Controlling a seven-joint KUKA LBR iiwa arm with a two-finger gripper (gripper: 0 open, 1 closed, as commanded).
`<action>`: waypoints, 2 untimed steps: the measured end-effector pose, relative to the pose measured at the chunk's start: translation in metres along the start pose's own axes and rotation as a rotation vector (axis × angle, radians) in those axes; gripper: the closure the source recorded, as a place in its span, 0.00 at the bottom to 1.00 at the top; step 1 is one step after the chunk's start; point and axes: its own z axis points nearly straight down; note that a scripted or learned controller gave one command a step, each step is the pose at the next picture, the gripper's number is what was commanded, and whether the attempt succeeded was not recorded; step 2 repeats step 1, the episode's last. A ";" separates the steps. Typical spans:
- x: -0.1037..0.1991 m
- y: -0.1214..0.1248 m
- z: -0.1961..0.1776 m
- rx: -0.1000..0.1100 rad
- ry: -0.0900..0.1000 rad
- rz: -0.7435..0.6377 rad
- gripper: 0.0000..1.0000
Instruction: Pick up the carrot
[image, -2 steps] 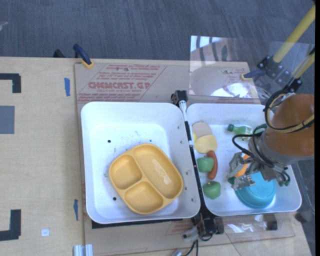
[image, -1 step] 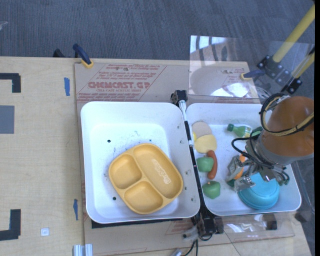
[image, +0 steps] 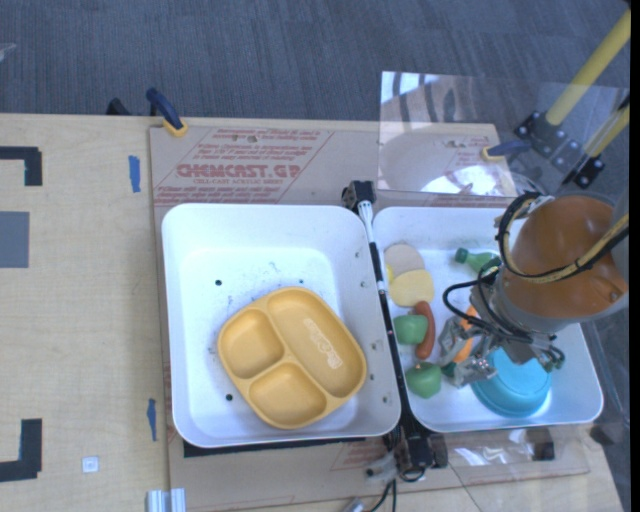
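Orange carrot (image: 462, 346) half hidden beneath the tool (image: 470, 352), its grip state perhaps clenched, impossible to tell.

I'm getting bright, even overhead light. The clear sheet (image: 440, 135) at the far right throws white glare. Shadows under the arm (image: 560, 250) stay soft. The picture is slightly soft throughout.

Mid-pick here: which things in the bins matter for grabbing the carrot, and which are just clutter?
For the job:
carrot, orange, under the wrist
gripper, down beside it
right bin

Just lying about:
yellow tray in the left bin
sausage
blue cup
green pepper
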 end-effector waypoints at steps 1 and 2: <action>-0.020 0.033 -0.093 -0.011 0.010 0.238 1.00; -0.020 0.033 -0.093 -0.011 0.010 0.238 1.00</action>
